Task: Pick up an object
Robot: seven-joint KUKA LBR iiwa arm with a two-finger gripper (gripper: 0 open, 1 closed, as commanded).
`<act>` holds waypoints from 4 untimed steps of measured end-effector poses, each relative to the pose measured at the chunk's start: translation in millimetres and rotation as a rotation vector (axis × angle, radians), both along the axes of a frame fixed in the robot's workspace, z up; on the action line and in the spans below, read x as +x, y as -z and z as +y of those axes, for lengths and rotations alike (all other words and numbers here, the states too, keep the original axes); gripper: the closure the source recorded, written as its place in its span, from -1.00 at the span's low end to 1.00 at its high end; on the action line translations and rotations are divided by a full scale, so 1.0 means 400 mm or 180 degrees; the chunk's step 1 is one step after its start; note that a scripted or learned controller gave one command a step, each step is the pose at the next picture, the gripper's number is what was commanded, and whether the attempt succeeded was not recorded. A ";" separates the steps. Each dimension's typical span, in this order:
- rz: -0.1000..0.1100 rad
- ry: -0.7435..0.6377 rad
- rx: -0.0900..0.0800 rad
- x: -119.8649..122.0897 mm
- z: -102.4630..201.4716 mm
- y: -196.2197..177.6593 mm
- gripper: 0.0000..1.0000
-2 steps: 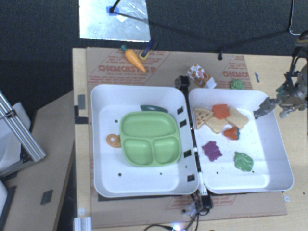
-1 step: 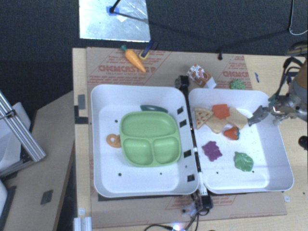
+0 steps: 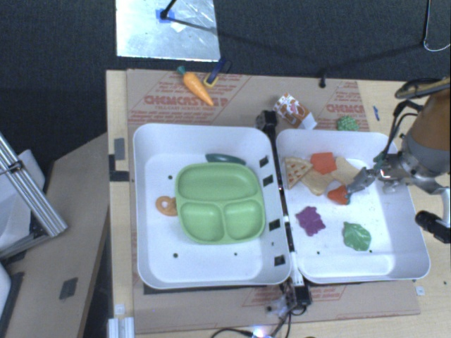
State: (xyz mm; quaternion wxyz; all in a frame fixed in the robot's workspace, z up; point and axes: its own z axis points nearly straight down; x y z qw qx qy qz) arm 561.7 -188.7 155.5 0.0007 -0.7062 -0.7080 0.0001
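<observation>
Arm's in over the right white bin (image 3: pixel 412 259). Fingers (image 3: pixel 358 182) are low, tips right at the small red-orange wedge-shaped toy piece (image 3: pixel 338 194), which lies on the bin floor just below-left of them. Fingers look nearly closed, only a narrow gap. From here I can't tell whether the wedge is actually between them or just touching the tips, so I wouldn't call it held.

Around the fingers:
- tan flat bread-slice-shaped piece (image 3: pixel 320 182), just left
- triangular waffle-patterned tan piece (image 3: pixel 296 169), further left
- flat orange-red square piece (image 3: pixel 323 162), up-left
- purple lumpy piece (image 3: pixel 310 220), below-left
- green leafy-looking piece (image 3: pixel 356 236), straight below, well apart

Left white bin (image 3: pixel 141 210) holds a light green sectioned plastic plate (image 3: pixel 218 203), far from the fingers.

Handling guess: the wedge looks like light moulded plastic or rubber, stiff, smooth, likely a bit slippery. It's small and low, so the tips have little to bite on. I'd take it across the narrow width near its thick end, pads down close to the bin floor. The tapered sides could squirt it out.
</observation>
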 end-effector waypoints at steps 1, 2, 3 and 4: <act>0.0003 0.0004 -0.0001 0.005 -0.024 0.133 -1.00; -0.0005 0.0003 -0.0003 0.007 -0.023 0.179 -1.00; -0.0018 0.0003 -0.0007 0.009 -0.025 0.149 1.00; -0.0018 0.0009 -0.0008 -0.013 -0.032 0.010 1.00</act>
